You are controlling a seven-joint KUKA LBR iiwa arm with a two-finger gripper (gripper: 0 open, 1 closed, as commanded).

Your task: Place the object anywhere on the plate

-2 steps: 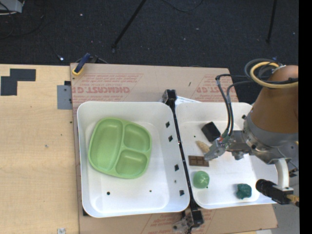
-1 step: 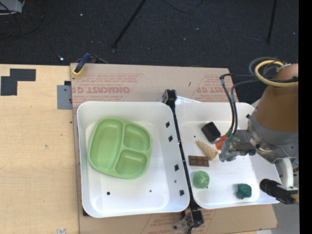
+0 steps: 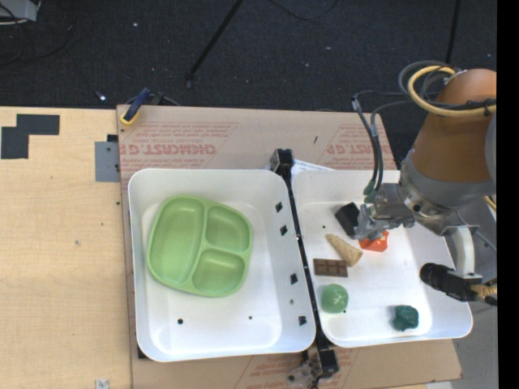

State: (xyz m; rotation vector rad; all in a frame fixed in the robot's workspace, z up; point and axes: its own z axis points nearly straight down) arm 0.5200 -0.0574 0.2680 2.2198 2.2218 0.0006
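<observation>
I see two bins side by side on the desk (image 3: 65, 258): the plate (image 3: 199, 245) lies in the left bin (image 3: 162, 331); the right bin (image 3: 454, 314) holds a cone (image 3: 345, 250), a bar (image 3: 330, 268) just before it, then a ball (image 3: 333, 298), with a lump (image 3: 405, 317) to its right.

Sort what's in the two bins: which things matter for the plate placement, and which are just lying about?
Job in hand:
- green plate, left bin
- orange-red object, under the gripper; likely the pick, grasp not confirmed

Lying about, right bin:
- black block
- tan wedge
- brown chocolate bar
- green ball
- dark teal lump
</observation>
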